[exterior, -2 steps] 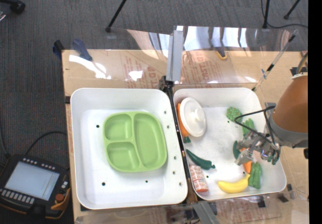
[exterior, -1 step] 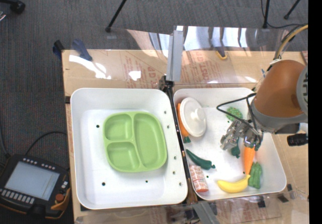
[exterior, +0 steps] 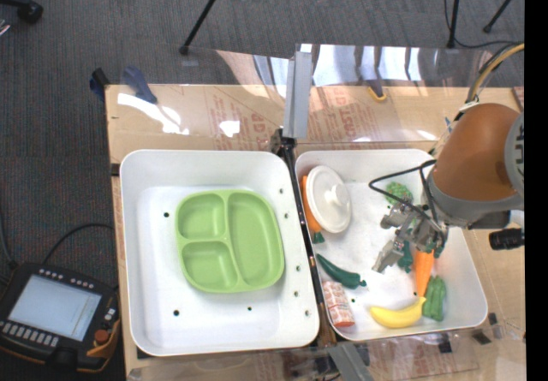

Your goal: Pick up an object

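Carrot orange, upright in right bin; gripper just beside.

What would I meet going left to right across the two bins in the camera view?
Green plate → white lid → dark green pepper → banana → carrot. The pincer hangs over the right bin, between pepper and carrot.
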`<control>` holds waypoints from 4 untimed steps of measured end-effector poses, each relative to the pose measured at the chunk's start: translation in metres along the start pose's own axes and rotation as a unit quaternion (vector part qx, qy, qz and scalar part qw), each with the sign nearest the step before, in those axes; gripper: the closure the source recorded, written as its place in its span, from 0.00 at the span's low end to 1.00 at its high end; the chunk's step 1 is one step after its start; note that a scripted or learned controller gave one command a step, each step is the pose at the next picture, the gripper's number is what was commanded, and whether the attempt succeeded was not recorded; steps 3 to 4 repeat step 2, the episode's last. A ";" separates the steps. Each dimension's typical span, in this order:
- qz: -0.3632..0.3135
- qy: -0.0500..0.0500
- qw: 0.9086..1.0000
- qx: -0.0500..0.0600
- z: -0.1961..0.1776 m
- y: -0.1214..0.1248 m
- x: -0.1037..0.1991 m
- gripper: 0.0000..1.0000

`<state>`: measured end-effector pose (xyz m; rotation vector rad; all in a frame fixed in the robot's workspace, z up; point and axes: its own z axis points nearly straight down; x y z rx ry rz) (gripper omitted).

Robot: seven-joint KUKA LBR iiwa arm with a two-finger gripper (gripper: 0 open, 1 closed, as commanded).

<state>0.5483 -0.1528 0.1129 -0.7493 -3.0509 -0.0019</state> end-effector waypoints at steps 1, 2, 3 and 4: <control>0.017 0.002 1.000 0.001 0.027 -0.065 0.006 0.00; 0.015 0.000 1.000 -0.001 0.016 -0.063 0.005 1.00; 0.015 0.000 1.000 -0.001 0.016 -0.063 0.005 1.00; 0.015 0.000 1.000 -0.001 0.016 -0.063 0.005 1.00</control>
